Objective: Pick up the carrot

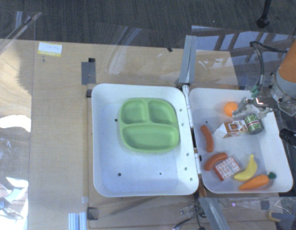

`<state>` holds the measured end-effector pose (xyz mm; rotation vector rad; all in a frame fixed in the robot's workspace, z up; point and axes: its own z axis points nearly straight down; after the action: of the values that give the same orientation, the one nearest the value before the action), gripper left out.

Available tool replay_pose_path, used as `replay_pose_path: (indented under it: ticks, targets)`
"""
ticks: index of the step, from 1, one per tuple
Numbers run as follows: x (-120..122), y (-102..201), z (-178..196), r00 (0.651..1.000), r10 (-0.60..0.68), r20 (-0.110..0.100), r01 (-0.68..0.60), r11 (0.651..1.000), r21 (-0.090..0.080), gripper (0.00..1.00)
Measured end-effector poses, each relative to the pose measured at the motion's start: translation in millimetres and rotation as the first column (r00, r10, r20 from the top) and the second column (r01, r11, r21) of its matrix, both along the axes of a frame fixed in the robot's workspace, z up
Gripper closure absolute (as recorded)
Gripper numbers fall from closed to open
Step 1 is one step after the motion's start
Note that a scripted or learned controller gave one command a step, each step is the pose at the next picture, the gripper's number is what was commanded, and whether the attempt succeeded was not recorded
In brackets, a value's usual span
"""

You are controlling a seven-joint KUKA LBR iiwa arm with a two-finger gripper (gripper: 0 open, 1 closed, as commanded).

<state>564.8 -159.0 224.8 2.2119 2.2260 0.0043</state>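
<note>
My pincer (251, 105) hangs low over the far part of the right bin (277, 150), near its far right corner; from this slant I cannot tell how it is set. It sits just beside a small green-labelled can (254, 124) and a carton with a picture on it (235, 128), both lying on their sides, with an orange ball (230, 109) just to its left near the far wall. Nothing shows in its grip.

The carrot (256, 181) I am after lies well apart from it, flat along the bin's near edge close to the near right corner, its green top pointing right. A banana (248, 169) lies touching or nearly touching its far side, and a red patterned box (227, 167) sits just left of that. Two sausages (215, 160) lie further left, one toward the near side, one along the left wall. I judge the jumble is just loose pieces lying as they settled, so the carrot's closeness to the wall and banana will leave little room for a grasp.

The left bin (107, 171) holds a green divided plate (149, 126) toward its far side, laid flat with compartments up, ready to receive things.

My arm comes in from the right, its orange band (289, 63) above the wrist beyond the bin's far right corner, the wrist bent down toward the bin. Both bins sit side by side on the counter (47, 128).
</note>
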Motion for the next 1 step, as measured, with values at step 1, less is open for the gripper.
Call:
replay_pose_path:
  ticks: [1]
  targets:
    - [62.8,17.1,-137.4,0.998,-0.06,0.005,0.06,0.998,-0.001,0.0]
